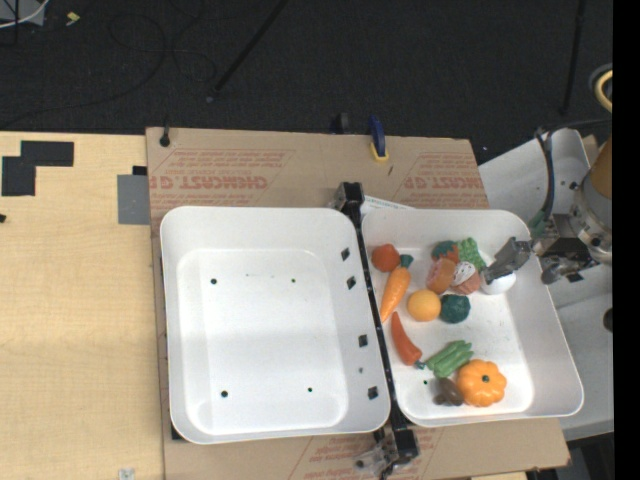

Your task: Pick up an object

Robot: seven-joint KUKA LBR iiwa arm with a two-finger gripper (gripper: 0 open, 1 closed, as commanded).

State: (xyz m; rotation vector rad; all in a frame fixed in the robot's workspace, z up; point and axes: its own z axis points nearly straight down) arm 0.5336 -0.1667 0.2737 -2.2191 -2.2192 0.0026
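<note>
Two white bins sit side by side on a cardboard sheet (300, 173) on the surface. The left bin (260, 323) shows its bare floor with a few dark dots. The right bin (540, 363) holds all the toy food, bunched toward its middle and left.

The pincer (510, 260) comes in from the right over the right bin's upper right part, dark fingers pointing left and down. Whether it is released or clenched — cannot tell; nothing is seen gripped in it. A small white item (497, 282) lies just below its tip, touching or nearly so.

Just left of the tip: a green leafy piece (470, 255) and a reddish piece (445, 266), pressed together. Below them an orange ball (424, 306) and a dark green round piece (455, 309), side by side. A tomato (386, 258) sits near the divider, with a carrot (394, 292) slanting down beneath it and a red chili (404, 340) lower still. Toward the near edge: a green pod (449, 355), a pumpkin (481, 382) and a small dark item (446, 394) beside the pumpkin.

Black clamps (350, 196) join the bins at the divider — top and bottom. A blue clip (379, 138) stands at the cardboard's far edge.
</note>
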